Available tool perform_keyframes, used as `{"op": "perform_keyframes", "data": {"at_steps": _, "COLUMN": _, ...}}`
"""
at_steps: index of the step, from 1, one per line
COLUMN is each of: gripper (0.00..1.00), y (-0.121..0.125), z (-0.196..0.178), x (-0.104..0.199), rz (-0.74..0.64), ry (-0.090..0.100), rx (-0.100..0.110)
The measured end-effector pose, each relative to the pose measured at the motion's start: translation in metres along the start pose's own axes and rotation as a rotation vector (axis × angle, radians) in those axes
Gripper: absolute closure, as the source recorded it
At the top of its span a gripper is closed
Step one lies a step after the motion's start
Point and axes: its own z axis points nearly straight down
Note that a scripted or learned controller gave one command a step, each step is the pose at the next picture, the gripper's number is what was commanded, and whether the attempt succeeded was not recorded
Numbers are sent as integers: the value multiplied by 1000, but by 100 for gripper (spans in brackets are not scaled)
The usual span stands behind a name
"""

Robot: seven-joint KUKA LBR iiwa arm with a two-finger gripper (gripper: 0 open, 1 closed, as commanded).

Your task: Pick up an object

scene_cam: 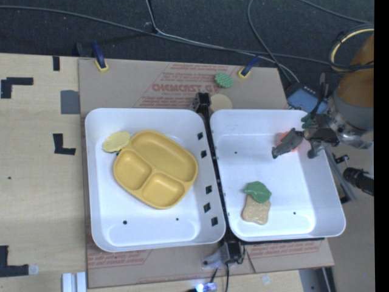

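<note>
1. Objects for picking are seen in both bins: a green leaf-shaped piece [258,191] and a tan cookie-like piece [256,212] are found in the right bin [316,221], toward its near edge, the green piece overlapping the top of the tan one.
2. A yellow divided plate [155,168] is laid in the left bin [100,224], slightly turned, with three compartments visible; a pale yellow flat piece [115,141] is set just beside its upper left rim (touching or nearly so, which cannot be decided).
3. The gripper [298,143] is positioned over the upper right part of the right bin, well apart from the green and tan pieces.
4. Two dark fingers [285,145] are seen spread apart, and nothing is seen held between them; a small reddish patch is noticed near them, too blurred to be identified.
5. The arm [355,102] is brought in from the right, its orange band visible above the wrist.
6. Beyond the bins, on the cardboard sheet [164,87], a small green textured piece [223,79] is placed near a blue clamp [248,67].
</note>
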Motion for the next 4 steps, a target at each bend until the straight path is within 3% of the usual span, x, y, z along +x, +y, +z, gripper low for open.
{"op": "perform_keyframes", "data": {"at_steps": 1, "gripper": 0, "y": 2, "z": -5, "x": 0, "rz": -3, "ry": -2, "rx": -10}}
{"op": "perform_keyframes", "data": {"at_steps": 4, "gripper": 0, "y": 8, "z": 159, "x": 16, "rz": -3, "ry": -1, "rx": -5}}
